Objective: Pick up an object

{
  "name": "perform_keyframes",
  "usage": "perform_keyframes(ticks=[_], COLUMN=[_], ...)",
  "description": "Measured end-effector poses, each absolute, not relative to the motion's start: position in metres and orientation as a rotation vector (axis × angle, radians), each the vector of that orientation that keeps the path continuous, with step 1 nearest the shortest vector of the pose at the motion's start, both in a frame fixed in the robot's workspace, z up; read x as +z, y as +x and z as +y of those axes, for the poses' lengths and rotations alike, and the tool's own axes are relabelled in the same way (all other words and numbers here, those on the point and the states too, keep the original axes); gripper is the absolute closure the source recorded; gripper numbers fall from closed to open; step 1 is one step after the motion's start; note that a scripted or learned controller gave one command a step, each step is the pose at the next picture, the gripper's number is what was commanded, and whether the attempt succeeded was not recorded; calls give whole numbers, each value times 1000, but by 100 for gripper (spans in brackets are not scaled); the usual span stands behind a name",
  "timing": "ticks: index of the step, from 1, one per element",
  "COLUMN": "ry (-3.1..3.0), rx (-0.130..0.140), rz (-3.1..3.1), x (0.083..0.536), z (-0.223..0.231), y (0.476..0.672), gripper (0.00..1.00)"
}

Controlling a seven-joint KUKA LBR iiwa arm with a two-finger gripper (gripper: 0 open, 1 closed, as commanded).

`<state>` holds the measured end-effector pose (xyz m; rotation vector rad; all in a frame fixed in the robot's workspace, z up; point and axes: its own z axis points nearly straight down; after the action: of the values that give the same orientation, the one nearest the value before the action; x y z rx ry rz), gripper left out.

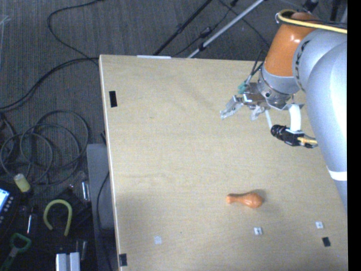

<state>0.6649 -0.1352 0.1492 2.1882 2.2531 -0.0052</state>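
Observation:
A small orange gourd-shaped object (246,199) lies on its side on the tan bench surface (169,151), toward the lower right, with its narrow end pointing left. My gripper (241,113) hangs well above it in the view, near the upper right, at the end of the grey arm with the orange band (285,44). Its two pale fingers (228,112) are spread apart and point left and down. Nothing is between them. A wide stretch of bare bench separates the gripper from the orange object.
A black and yellow connector (290,135) juts from the wrist. Small white markers (258,230) and black tags (113,99) dot the bench. Beyond the bench's left edge (107,168), cables and tools (51,151) lie on the floor.

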Motion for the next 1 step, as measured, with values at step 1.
perform_keyframes(ticks=[1], ry=[1806], rx=[-5], rz=[2569], x=[95], z=[-168], y=[668], gripper=[0])
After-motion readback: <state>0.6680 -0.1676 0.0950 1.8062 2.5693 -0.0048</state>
